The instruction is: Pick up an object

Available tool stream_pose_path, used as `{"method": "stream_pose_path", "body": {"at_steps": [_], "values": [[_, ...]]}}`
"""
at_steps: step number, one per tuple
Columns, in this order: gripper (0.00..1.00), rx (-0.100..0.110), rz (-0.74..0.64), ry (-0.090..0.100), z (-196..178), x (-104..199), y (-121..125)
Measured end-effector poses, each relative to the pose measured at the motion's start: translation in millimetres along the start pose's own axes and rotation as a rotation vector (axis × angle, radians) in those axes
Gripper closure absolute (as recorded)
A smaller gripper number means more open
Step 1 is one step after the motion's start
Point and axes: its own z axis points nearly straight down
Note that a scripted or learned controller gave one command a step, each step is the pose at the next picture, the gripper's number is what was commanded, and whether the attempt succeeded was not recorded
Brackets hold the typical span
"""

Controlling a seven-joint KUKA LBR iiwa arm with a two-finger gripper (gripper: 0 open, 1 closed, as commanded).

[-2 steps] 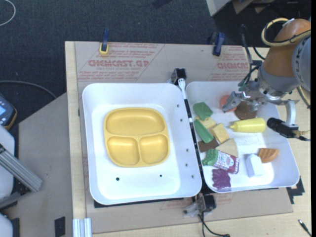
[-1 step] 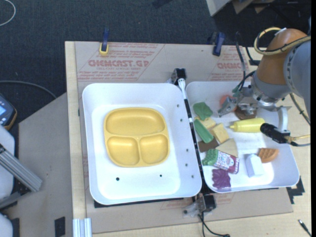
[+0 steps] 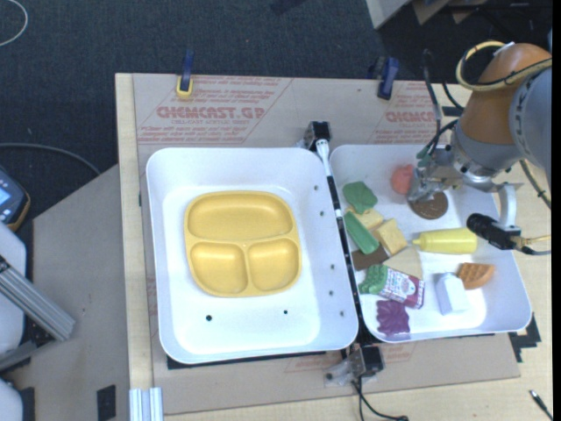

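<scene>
I see bright, even overhead light; the two shallow white plastic bins (image 3: pixel 166 235) nearly wash out, shadows stay faint, the dark floor (image 3: pixel 61 51) is dim, detail slightly soft.

Brown bench (image 3: pixel 219 117), two white bins (image 3: pixel 166 235) side by side on it

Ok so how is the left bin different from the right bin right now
The left bin holds one thing, a yellow divided plate lying flat; the right bin holds many small mixed items, among them a yellow block and a purple piece. The gripper is down over the right bin, not over the left bin. Both are shallow and white.
</scene>
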Motion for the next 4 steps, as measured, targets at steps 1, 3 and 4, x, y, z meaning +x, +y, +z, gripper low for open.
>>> {"method": "stream_pose_path", "body": {"at_steps": [1, 3, 4], "values": [[1.00, -0.003, 0.001, 0.002, -64.8, 2.1, 1.6], [1.00, 0.003, 0.001, 0.002, -126.0, -1.9, 1.3], [1.00, 0.008, -0.002, 0.006, -135.2, 44.6, -13.3]]}}
